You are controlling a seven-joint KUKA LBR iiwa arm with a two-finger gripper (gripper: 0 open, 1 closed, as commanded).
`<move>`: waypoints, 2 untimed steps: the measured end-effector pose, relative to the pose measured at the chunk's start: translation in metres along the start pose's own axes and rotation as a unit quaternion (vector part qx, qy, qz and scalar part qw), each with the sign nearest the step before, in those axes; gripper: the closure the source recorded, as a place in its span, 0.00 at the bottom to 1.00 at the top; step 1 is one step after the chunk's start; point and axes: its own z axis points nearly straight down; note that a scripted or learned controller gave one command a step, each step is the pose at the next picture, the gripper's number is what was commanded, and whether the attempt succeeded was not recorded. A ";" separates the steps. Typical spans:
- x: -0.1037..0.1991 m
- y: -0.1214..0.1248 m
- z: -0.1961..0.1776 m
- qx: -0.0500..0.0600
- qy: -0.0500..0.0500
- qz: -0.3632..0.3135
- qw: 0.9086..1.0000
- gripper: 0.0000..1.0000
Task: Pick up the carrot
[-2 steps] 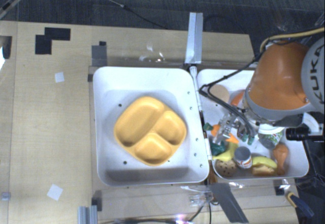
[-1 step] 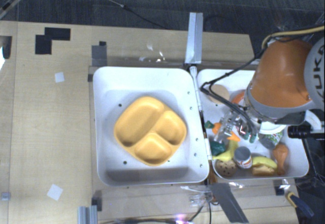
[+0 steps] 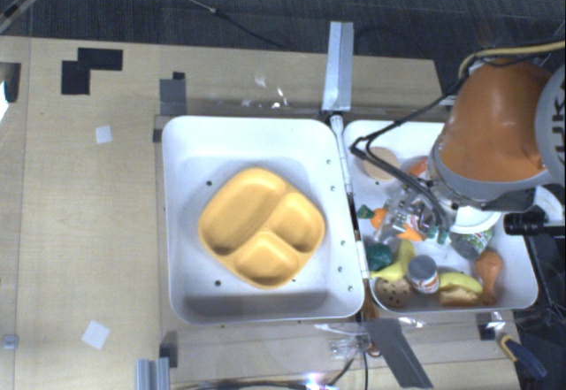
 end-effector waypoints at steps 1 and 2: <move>-0.002 0.002 -0.011 -0.002 -0.003 -0.004 1.000 1.00; -0.004 0.004 -0.022 -0.003 -0.006 -0.007 1.000 1.00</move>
